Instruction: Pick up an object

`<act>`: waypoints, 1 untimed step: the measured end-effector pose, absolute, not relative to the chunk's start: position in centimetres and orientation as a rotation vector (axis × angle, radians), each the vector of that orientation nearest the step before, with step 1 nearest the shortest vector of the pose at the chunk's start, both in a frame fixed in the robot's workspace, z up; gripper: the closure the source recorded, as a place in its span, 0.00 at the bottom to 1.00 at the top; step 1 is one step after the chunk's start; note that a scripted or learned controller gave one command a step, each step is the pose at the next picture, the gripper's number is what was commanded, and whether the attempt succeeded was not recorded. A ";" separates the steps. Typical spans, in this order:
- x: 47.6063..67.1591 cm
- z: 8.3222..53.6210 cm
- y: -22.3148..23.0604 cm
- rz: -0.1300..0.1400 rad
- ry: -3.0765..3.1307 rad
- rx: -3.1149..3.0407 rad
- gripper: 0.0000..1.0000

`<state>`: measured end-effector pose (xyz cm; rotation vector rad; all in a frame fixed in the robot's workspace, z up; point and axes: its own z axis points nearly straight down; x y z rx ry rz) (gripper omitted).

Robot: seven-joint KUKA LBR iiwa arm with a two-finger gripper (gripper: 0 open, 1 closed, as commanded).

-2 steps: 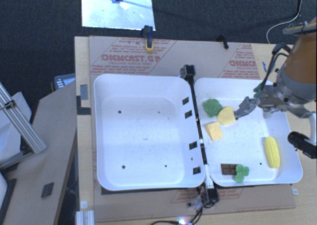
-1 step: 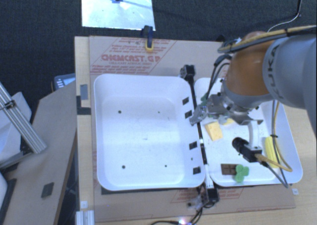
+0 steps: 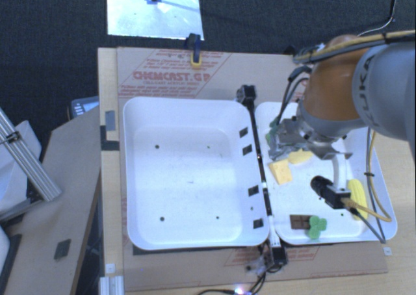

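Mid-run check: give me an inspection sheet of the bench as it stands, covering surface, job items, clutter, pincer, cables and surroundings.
Surface: two white bins side by side, left bin and right bin, on a cardboard sheet.
Job's things: in the right bin, a yellow wedge, a pale yellow piece, a yellow corn-like item, a brown block touching a green piece.
Clutter: nothing seen.
Pincer: pincer low over the right bin's upper left; grip unclear.
Cables: yellow cable loops across the right bin's rim.
Surroundings: metal plate beyond the bench; aluminium rail at left.
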<state>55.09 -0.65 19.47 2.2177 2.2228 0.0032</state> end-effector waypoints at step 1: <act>56.9 18.4 4.6 0.005 2.232 2.211 1.00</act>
